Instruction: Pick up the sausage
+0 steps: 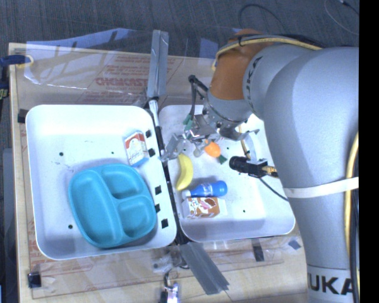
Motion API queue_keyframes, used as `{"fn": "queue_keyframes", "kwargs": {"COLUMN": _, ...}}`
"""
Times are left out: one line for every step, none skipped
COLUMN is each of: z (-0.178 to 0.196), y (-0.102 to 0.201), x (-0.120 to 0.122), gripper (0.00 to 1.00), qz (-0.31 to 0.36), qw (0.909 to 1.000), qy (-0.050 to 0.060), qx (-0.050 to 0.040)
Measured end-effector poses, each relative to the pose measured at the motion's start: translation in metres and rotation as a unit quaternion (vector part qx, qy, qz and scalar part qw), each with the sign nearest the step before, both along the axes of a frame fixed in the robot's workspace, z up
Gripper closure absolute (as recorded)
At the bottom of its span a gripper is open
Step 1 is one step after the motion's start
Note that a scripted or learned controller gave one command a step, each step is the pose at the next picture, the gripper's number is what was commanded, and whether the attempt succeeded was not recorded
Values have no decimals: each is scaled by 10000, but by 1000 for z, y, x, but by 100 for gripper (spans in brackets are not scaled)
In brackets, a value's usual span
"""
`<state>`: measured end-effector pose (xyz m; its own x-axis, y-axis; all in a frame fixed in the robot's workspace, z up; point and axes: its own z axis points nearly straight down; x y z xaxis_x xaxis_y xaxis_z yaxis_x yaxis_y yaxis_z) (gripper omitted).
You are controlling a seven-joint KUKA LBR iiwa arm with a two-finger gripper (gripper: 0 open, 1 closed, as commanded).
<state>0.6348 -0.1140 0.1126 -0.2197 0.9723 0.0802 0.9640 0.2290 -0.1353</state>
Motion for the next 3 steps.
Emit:
{"fn": "queue_keyframes", "kwargs": {"z": -13, "y": -7, "x": 15, "gripper": 0, "qz": -1016, "qw": 9917, "qy": -724, "qx": -313}}
{"fn": "queue_keyframes", "kwargs": {"z": 125, "y": -8, "x": -13, "gripper": 0, "qz": -925, "qw": 9925, "qy": -734, "qx": -308}}
{"fn": "queue_keyframes", "kwargs": {"z": 0, "y": -28, "x": -72, "gripper": 0, "qz": -897, "qw": 9930, "qy": -706, "qx": -307}}
